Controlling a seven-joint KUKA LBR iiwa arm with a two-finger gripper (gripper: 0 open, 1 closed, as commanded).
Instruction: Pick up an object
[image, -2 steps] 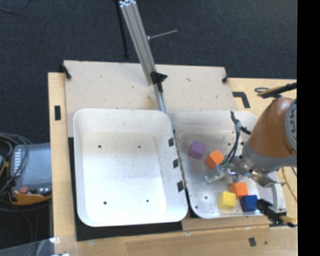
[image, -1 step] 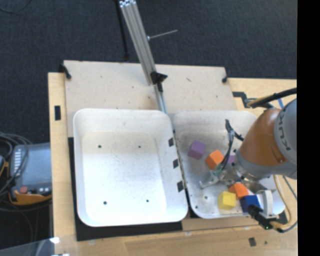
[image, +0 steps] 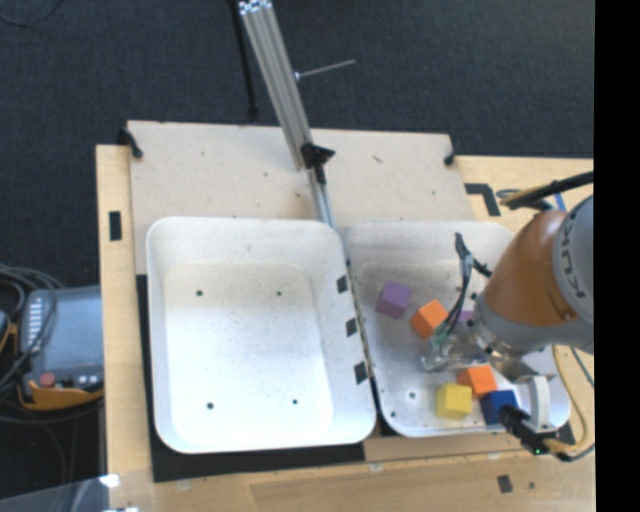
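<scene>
The right bin (image: 400, 262) holds several small blocks. A purple block (image: 394, 297) lies toward its middle, with an orange block (image: 429, 318) just right of it. Near the front edge sit a yellow block (image: 454, 400), a second orange block (image: 482, 379) and a blue block (image: 498, 404). My gripper (image: 445, 350) reaches down into this bin from the right, just below the first orange block and above the yellow one. The bulky orange wrist (image: 535, 275) hides much of it, and no block shows between the fingers.
The left bin (image: 250, 330) sits beside the right one, with a raised divider edge between them. A slanted metal pole (image: 285, 95) runs from the top down to the bins' back edge. Cables trail along the arm at the right.
</scene>
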